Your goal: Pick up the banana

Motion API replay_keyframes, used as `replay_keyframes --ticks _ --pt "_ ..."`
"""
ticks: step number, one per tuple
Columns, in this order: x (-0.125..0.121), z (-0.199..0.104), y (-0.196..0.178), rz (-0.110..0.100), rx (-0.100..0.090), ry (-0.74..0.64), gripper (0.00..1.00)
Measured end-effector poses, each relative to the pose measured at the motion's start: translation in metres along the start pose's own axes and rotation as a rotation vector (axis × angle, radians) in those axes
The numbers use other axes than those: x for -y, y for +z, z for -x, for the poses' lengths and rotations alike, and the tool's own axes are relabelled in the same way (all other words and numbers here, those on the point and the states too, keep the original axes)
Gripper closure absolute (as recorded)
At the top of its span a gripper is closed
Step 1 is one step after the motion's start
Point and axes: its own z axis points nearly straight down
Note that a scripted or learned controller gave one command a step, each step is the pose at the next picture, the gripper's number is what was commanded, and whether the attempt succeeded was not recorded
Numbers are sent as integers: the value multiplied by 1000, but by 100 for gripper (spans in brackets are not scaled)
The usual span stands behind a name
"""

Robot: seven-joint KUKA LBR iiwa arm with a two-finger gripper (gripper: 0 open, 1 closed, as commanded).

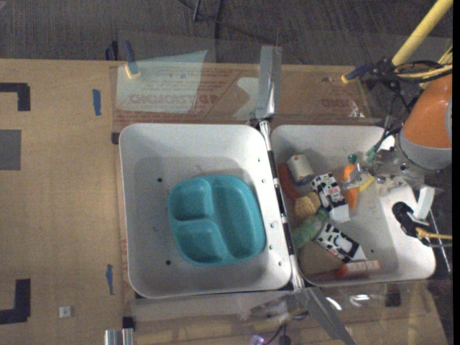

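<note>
Two white bins sit side by side on the surface. The left bin [136, 214] holds one teal divided plate [215, 219]. The right bin [402, 261] holds a jumble: two black-and-white cartons [329, 190], a white cup [300, 168], a green piece [309, 230]. The banana [363, 185] looks like a small pale-yellow sliver near the orange piece [350, 172], just beside the hand [377, 171]. I cannot tell how the hand stands.
</note>
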Motion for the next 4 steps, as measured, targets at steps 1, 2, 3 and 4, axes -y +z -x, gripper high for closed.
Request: replay_keyframes --ticks 1,2,3,4 --pt "0 0 -6 -2 1 1 100" --pt "0 0 -6 -2 1 2 0" --pt "-78 -4 -38 3 6 -55 0" --pt "-80 -12 4 -9 -15 -95 0"
